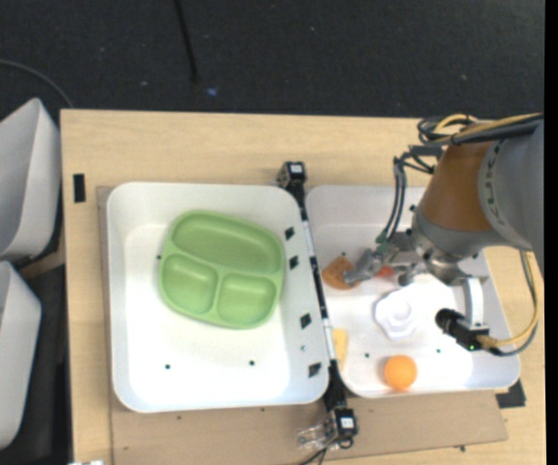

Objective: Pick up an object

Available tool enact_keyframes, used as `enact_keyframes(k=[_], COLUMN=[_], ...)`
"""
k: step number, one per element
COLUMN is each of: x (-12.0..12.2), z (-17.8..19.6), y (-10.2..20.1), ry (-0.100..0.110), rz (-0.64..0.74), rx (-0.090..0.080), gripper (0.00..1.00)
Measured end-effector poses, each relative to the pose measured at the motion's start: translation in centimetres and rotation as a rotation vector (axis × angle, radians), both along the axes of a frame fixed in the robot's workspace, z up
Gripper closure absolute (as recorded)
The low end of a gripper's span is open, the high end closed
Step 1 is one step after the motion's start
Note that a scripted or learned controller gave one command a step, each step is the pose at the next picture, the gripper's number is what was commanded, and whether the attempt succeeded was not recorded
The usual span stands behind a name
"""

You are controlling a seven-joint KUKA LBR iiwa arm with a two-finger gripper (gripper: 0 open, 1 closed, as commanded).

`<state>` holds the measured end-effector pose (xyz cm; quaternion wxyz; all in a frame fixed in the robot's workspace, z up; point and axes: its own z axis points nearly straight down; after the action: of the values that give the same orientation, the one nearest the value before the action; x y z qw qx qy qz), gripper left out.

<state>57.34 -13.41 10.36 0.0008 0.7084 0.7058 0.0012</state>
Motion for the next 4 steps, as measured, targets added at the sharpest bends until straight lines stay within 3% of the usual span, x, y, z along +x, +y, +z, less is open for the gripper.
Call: enact_keyframes(k=[1, 3, 4], x=[0.2, 2.0, 2.1], z=[1.4, 13.5, 16.5], y=[-0.1, 0.4, 0.3], ry=[-0.008, -0.006, -0.002], rz=[-0.005, 0.007, 0.008], rx=[-0.001, -0.003, -0.002], gripper=[1.00, 1.00, 1.00])
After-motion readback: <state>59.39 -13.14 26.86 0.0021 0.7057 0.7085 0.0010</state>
